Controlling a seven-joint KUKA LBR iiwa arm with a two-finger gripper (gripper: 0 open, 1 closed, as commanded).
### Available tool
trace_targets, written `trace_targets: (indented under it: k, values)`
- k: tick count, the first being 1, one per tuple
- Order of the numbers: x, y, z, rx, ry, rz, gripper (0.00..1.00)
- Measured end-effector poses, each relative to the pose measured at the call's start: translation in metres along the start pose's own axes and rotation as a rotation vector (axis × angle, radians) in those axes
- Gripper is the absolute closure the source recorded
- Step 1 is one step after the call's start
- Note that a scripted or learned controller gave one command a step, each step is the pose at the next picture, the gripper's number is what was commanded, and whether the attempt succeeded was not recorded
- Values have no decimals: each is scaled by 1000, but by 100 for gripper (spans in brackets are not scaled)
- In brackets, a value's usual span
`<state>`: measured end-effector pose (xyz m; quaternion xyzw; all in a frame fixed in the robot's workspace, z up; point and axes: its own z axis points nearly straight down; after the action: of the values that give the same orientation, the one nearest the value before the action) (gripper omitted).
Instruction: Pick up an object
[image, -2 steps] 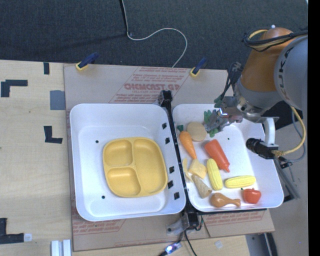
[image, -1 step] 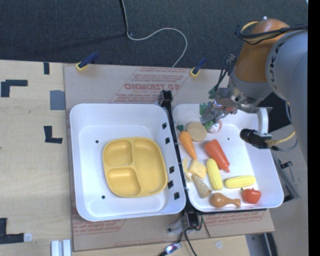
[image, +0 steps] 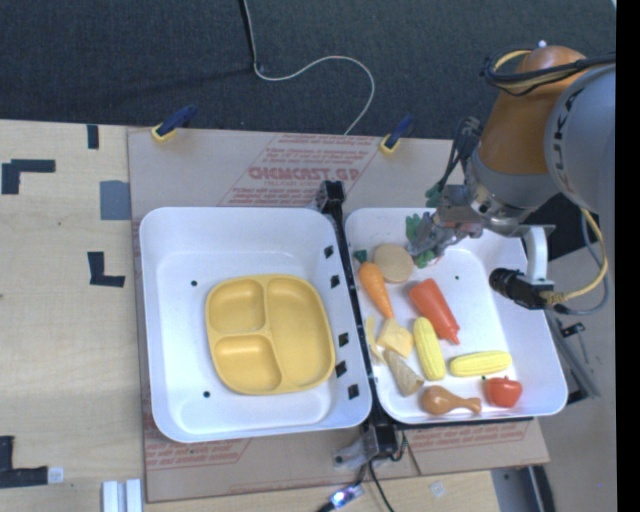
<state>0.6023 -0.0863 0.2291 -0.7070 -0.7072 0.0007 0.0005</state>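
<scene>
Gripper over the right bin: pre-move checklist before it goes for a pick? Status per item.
1. Gripper above the right bin, near its far edge: ok.
2. Item held between the fingers: cannot tell, the tip is blurred and dark.
3. Target under the tip: the beige round piece and the carrot lie just beside it, not clearly beneath: cannot tell.
4. Clutter: two corn cobs, the red pepper, the drumstick and the tomato lie close together: not ok for a clean single grasp.
5. Left bin holds the yellow divided plate, upright: ok.
</scene>
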Motion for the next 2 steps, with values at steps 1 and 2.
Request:
trace_targets:
  k: [1,2]
  values:
    - [12,15,2,-1,0,-2,100]
    - [2,7,16,1,-1,0,100]
